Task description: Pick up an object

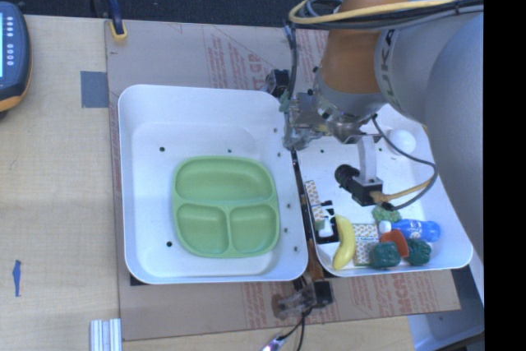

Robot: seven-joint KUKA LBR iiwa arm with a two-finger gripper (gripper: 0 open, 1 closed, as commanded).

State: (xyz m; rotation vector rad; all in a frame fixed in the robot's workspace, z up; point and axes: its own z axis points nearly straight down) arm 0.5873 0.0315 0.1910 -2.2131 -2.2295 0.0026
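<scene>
Your pincer (300, 131) hung over the 11 o'clock corner of the right bin (457, 256), hard by the wall it shares with the left bin (130, 177), and you could not tell whether it was released or clenched. The likeliest pick was the banana (343, 242) down at 6 o'clock, best taken across its width from above. A green toy (383, 256) and red piece (397, 241) crowded its 3 o'clock side, and a black item (319, 224) sat just beside it at 10 o'clock.
</scene>
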